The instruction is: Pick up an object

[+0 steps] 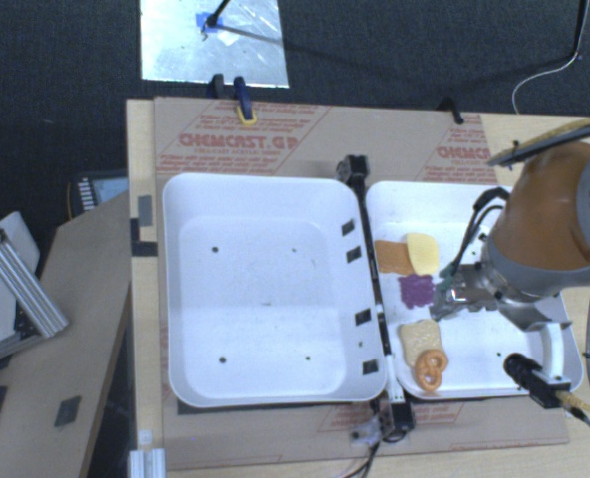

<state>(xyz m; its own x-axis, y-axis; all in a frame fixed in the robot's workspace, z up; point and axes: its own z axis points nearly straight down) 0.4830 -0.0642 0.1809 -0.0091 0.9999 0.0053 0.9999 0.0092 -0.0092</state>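
- Camera view: the hand (pixel 444 300) hangs low in the right bin (pixel 444 199); whether it is clenched or released, I cannot tell.
- At its nine o'clock, touching or nearly so, lies a purple piece (pixel 415 289).
- At eleven o'clock sit an orange piece (pixel 394 258) and a yellow piece (pixel 424 252); at six, a tan slice (pixel 421 338) and pretzel (pixel 430 369).
- Nothing looks lifted yet; grasping and raising remain.

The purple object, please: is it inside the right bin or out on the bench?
Inside: the purple object lies on the right bin floor.

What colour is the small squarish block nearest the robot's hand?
Purple: the small squarish block shows best in the camera view.
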